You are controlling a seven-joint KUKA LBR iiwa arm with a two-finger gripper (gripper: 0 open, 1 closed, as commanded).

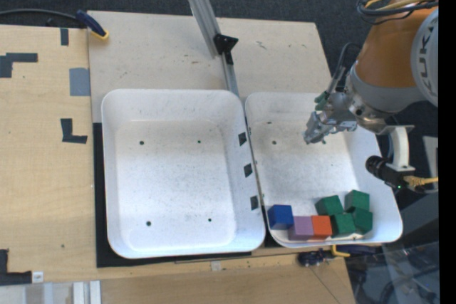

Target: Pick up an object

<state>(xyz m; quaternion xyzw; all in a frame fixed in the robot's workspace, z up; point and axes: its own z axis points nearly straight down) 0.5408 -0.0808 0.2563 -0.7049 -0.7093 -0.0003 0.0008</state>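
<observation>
My gripper [316, 134] hangs over the back half of the right bin [299, 167], its tip pointing down and to the left, with nothing visible between its fingers. At the bin's front edge lies a cluster of blocks: a blue block [281, 216], a purple block [303, 226], an orange block [322, 226] and several green blocks [346, 213]. The gripper is well behind that cluster, apart from it.
The left bin [174, 167] sits beside the right one, with small clips along the shared rim. A grey metal pole [199, 0] slants across the back of the bench. The arm's orange band [396, 46] and grey wrist fill the right side.
</observation>
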